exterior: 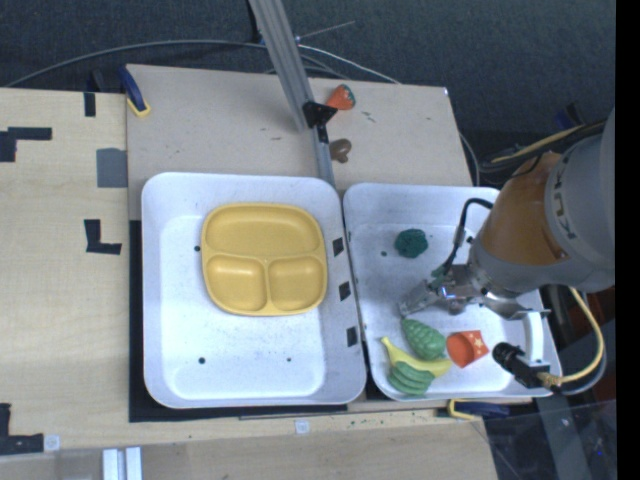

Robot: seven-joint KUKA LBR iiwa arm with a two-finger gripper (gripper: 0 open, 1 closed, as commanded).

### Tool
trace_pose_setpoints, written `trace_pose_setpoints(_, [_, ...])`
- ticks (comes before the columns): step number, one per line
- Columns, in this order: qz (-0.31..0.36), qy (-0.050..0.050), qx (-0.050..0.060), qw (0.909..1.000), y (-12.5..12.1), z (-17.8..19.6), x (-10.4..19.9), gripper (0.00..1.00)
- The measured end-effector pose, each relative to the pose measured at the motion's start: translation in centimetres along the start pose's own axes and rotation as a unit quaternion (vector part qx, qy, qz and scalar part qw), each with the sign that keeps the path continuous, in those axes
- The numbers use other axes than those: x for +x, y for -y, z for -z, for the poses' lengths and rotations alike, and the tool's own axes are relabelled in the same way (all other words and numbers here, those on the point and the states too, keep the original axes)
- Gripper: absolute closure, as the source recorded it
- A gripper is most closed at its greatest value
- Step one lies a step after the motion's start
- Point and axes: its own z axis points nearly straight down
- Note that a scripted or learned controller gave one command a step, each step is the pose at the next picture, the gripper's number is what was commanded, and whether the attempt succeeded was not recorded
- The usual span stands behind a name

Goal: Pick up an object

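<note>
My gripper reaches into the right bin from the right, hanging low over its middle with its metal fingers spread open and nothing between them. Just below it lie a green toy, a yellow banana, a second green ribbed toy and an orange-red piece. A dark green round toy sits apart, up and left of the gripper.
The left bin holds a yellow divided plate. A slanted metal pole crosses the bench behind the bins, with a small orange object beside it. Cables trail at the right.
</note>
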Motion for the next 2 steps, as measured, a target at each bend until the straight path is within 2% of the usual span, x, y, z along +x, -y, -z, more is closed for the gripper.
trace_pose_setpoints(1, [0.0,0.0,-0.001,1.0,-0.1,1.2,0.0,1.0])
trace_pose_setpoints(2, [0.001,0.001,-0.006,1.0,-0.7,7.0,0.8,1.0])
